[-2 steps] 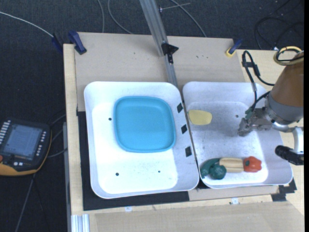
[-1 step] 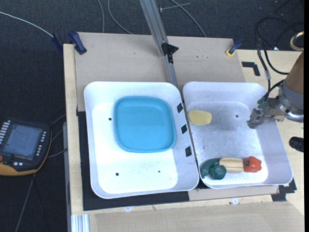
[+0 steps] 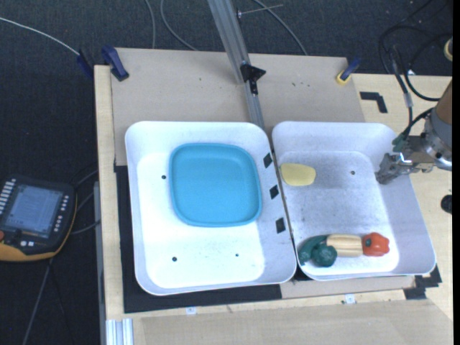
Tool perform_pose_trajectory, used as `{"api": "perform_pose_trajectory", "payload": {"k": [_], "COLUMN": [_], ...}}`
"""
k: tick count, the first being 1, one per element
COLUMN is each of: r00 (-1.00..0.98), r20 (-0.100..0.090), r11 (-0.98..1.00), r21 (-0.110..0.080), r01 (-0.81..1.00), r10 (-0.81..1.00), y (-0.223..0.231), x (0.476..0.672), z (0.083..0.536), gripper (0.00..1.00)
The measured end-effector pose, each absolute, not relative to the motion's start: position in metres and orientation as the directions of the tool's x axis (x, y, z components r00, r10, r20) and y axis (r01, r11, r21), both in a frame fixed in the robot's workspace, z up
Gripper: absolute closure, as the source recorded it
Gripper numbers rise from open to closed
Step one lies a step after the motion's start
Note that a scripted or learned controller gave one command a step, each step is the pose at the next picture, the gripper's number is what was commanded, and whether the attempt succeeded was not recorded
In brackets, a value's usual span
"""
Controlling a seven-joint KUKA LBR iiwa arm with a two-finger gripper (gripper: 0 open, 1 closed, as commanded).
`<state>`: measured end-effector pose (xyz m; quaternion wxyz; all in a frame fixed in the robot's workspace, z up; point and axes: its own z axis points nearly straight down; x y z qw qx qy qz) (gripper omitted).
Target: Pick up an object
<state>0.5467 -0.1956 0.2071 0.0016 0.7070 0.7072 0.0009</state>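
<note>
A pale yellow, rounded object [image 3: 297,175] lies at the left side of the right bin [image 3: 359,139]. Along that bin's near edge sit a dark green lump [image 3: 318,252], a tan cylinder [image 3: 344,245] and a red piece [image 3: 375,244], close together in a row. The left bin [image 3: 147,192] holds a blue square plate [image 3: 215,184]. My gripper [image 3: 392,167] hangs over the right bin's right wall, well right of the yellow object and above the row of toys. Nothing shows between its fingers.
A metal pole [image 3: 231,31] slants in from the top down to the gap between the bins. Blue and yellow clamps [image 3: 113,62] hold the board's far corners. A handheld pendant [image 3: 32,213] lies on the floor at the left. Cables trail across the dark carpet.
</note>
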Motion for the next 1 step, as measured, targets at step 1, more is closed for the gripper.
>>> {"api": "perform_pose_trajectory", "payload": {"k": [1], "r00": [-0.005], "r20": [0.001], "r11": [0.005], "r21": [0.002], "r01": [1.000], "r10": [1.000], "y": [-0.1428], "x": [0.5619], "z": [0.2198], "gripper": [1.00]}}
